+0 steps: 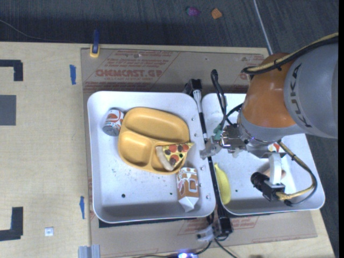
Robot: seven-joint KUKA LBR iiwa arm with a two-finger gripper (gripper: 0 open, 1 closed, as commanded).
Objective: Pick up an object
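The left bin (102,187) holds a yellow divided plate (145,128) with a pizza slice (172,155) lying on its right compartment. A crushed soda can (112,121) lies at the plate's upper left. A small brown-and-white carton (188,188) rests near the bin's front right corner. A yellow banana (222,184) lies along the left wall of the right bin (242,198). My gripper (210,144) hangs over the divide between the two bins, just right of the pizza slice and above the banana. Nothing shows in its grasp.
The arm's grey and orange body covers most of the right bin's upper half. Cables and a black clamp (192,86) run along the wall between the bins. A brown cardboard sheet (129,69) lies under both bins on the pale bench.
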